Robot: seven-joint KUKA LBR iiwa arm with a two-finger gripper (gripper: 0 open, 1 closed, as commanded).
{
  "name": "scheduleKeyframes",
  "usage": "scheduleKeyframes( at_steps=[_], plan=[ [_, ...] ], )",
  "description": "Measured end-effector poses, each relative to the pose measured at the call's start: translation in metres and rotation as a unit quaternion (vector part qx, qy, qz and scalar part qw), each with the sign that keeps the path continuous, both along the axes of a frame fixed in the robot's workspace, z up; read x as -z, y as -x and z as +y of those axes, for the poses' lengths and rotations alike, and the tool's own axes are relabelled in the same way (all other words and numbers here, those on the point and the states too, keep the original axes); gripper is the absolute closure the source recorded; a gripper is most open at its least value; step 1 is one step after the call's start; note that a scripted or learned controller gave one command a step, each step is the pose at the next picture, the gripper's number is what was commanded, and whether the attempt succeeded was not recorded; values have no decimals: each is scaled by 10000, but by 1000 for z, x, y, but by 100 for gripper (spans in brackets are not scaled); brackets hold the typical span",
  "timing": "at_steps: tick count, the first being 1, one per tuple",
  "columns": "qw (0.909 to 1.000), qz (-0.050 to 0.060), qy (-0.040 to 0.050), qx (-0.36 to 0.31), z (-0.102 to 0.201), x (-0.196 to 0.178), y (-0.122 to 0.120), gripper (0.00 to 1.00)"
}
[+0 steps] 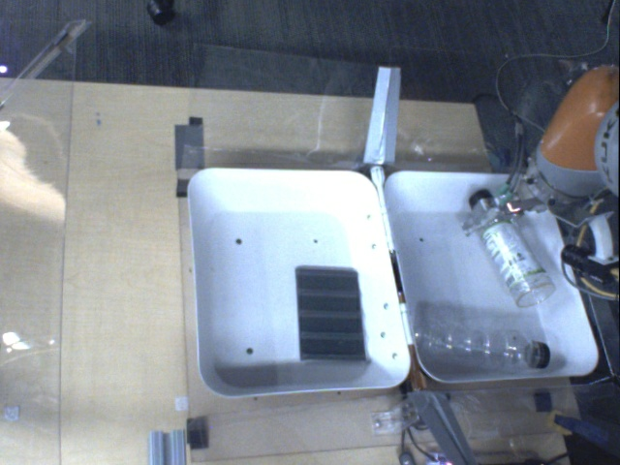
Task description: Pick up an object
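A clear plastic bottle with a pale label lies slanted in the right bin, its dark cap pointing to the bin's far side. A second clear bottle with a black cap lies along the near wall of the same bin. A black ribbed block rests flat in the left bin. My gripper comes in at the right bin's far right corner, just above the neck end of the slanted bottle. The grey wrist and orange band rise behind it.
A metal bar stands at the far side between the two bins. Cables hang along the right bin's right edge. Black clamps sit at the left bin's corners. The wooden bench stretches to the left.
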State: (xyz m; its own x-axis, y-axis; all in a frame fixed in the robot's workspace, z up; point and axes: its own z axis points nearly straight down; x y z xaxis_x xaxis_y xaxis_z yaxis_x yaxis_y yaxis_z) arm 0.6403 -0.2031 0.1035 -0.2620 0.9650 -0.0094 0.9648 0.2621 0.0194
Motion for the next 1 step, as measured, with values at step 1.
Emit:
scheduleKeyframes(
  at_steps=[1],
  plan=[
    [9987,63,-12,-515,80,-105,-11,100]
  ],
)
